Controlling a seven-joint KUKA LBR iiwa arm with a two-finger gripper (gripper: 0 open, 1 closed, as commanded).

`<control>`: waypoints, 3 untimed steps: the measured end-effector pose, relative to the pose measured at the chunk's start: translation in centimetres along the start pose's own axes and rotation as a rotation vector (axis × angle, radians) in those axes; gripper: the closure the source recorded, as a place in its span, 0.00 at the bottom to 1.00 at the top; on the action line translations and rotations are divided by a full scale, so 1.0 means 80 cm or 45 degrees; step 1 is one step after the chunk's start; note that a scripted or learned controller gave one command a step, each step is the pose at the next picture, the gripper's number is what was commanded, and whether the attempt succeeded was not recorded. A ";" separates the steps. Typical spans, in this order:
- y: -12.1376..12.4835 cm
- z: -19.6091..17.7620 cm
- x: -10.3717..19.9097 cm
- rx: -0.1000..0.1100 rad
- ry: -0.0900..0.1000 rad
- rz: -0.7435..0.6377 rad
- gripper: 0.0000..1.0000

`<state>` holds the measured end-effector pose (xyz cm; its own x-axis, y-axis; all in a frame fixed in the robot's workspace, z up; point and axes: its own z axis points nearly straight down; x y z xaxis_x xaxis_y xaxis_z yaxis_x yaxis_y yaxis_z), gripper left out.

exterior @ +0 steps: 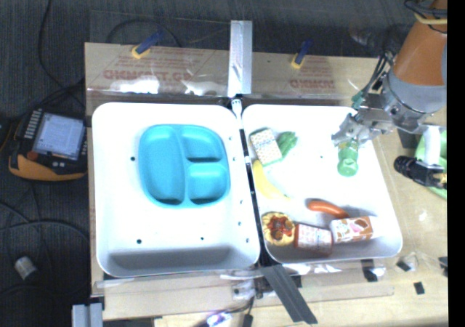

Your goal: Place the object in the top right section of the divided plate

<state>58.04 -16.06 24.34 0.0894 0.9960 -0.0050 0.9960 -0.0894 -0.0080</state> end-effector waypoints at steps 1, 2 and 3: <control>-0.036 0.056 -0.017 0.001 0.004 -0.023 1.00; -0.097 0.064 -0.067 -0.001 0.007 -0.242 1.00; -0.030 0.038 -0.081 -0.006 0.005 -0.742 1.00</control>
